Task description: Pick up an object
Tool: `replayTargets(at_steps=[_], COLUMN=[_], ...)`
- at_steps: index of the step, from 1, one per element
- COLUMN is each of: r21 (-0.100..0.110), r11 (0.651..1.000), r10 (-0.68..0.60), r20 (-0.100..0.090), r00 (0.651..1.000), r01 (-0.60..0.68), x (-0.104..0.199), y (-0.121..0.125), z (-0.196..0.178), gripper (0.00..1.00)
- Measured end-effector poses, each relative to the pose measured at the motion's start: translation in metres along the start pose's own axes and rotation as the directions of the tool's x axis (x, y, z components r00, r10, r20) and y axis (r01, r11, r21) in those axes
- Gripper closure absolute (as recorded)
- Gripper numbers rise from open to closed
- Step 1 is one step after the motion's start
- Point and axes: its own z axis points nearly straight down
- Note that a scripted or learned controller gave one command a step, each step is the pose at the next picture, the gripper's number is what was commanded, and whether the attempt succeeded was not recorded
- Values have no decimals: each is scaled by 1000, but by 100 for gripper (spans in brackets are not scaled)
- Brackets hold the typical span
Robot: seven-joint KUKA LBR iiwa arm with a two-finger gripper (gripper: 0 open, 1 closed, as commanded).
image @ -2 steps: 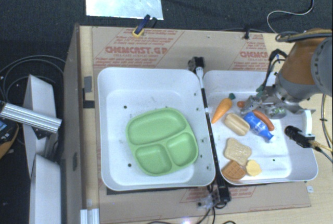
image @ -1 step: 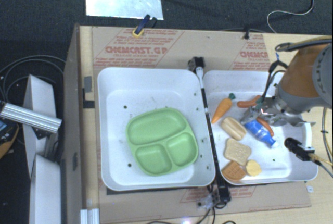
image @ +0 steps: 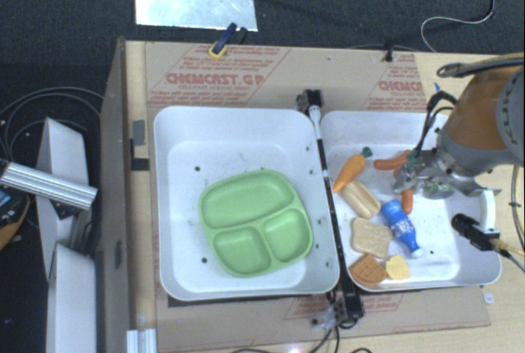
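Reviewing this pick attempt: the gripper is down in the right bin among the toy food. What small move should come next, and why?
Probably a short drop straight down. The gripper sits low in the right bin, right over a small orange piece, with the blue bottle close beside it. I see nothing between its fingers, so no grasp shows yet. Keeping the move vertical should avoid nudging the bottle.

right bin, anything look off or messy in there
Nothing looks spilled or broken. The toy food lies loosely clustered at the right bin's left side: carrot, blue bottle on its side, waffle against the front wall. The gripper hovers there.
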Motion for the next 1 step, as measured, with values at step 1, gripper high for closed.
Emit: replayTargets(at_steps=[1], r21=[1], r11=[1000], r10=[-2], r20=[0], r00=[1000], r01=[2], x=[71], y=[19], z=[-6], gripper=[100])
